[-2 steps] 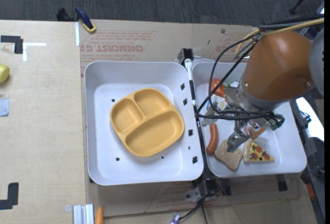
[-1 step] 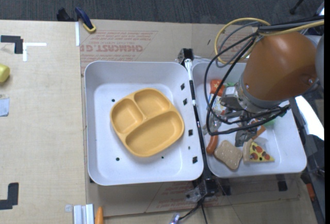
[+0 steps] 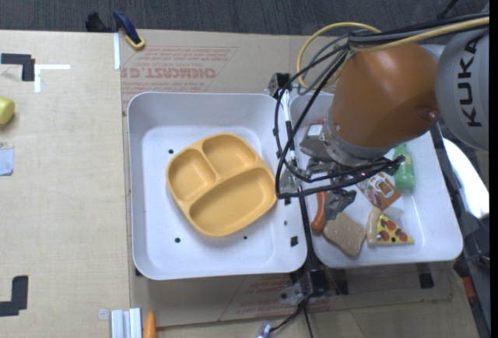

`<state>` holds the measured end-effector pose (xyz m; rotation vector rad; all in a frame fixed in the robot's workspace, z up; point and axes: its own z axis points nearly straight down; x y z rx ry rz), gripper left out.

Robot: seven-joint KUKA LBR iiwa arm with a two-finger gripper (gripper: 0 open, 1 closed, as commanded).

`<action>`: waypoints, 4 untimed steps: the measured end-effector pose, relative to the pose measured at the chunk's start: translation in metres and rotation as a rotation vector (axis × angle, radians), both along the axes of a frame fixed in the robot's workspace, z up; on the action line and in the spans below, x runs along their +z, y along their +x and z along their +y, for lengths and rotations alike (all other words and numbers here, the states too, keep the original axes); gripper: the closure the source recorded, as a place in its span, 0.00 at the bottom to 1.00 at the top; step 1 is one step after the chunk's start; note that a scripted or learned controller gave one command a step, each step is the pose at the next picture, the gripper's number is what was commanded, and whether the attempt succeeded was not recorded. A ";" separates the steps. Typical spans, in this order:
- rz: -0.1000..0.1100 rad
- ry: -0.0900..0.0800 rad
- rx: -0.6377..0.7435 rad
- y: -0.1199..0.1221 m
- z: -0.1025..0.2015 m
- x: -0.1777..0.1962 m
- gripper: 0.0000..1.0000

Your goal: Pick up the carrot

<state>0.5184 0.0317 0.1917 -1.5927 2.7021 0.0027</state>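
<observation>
1. Arm (image 3: pixel 389 99): hangs over right bin (image 3: pixel 443 247); gripper state cannot be told
2. Carrot (image 3: pixel 317 216): right bin, left edge, beside bread (image 3: pixel 345 234)
3. Plate (image 3: pixel 222 184): left bin (image 3: pixel 148 173) centre

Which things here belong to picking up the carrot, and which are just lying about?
For the job:
slim orange carrot
two-finger gripper
right white bin

Lying about:
yellow three-part plate
left white bin
brown bread slice
toy pizza slice
green toy
</observation>
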 end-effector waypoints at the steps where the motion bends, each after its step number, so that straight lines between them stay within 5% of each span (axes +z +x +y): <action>1: 0.000 -0.001 0.155 0.000 0.015 0.000 0.00; 2: -0.008 0.003 0.198 -0.030 0.096 -0.074 0.00; 3: -0.016 0.007 0.197 -0.026 0.097 -0.064 1.00; 4: -0.001 0.000 0.354 0.028 0.064 0.024 1.00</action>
